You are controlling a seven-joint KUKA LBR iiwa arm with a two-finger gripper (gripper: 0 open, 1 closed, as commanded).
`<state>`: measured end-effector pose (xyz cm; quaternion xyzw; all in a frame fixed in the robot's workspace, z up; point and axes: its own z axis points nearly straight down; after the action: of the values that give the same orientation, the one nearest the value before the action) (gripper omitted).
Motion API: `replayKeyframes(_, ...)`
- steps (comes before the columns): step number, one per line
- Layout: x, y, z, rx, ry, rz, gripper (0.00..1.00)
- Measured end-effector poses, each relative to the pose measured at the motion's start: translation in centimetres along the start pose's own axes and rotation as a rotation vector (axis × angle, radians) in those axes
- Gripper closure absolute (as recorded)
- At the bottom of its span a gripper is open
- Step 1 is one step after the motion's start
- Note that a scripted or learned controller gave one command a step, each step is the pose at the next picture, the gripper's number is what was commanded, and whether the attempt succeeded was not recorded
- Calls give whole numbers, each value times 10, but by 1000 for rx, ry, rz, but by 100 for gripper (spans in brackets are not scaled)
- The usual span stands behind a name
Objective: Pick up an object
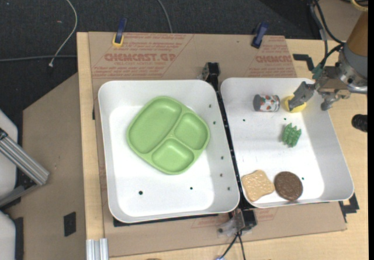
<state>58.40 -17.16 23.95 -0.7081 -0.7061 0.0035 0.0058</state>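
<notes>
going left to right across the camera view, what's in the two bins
green divided plate in the left bin → in the right bin: cracker, small grey can lying on its side, brown cookie, green spiky toy, yellow object beside the gripper

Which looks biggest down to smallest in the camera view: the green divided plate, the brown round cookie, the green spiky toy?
1. green divided plate, by far the largest
2. brown round cookie
3. green spiky toy, somewhat smaller than the cookie
</notes>
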Motion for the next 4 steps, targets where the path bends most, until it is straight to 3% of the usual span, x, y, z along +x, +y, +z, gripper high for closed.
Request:
replayKeyframes(1, 0, 2, -7, -12, -2, -3, 0)
replayKeyframes(4, 7, 15, 146, -13, -3, -4, 0)
